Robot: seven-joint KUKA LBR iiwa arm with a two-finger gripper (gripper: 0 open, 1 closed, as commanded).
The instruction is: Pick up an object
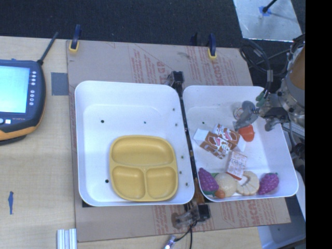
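Toys crowd the right bin [270,154]: two grape bunches [207,180], two snack packets [220,140]. Left of it, one yellow tray [143,167]. Gripper [244,119] finger state: cannot tell.

Glossy white plastic bins [93,102], yellow plastic tray [142,166]

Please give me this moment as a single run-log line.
hand: low in right bin, beside orange piece | grip: cannot tell | snack packet: lying in bin | yellow tray: in left bin

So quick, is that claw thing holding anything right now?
Gripper: over the right bin, near the orange object; open or closed cannot be told.
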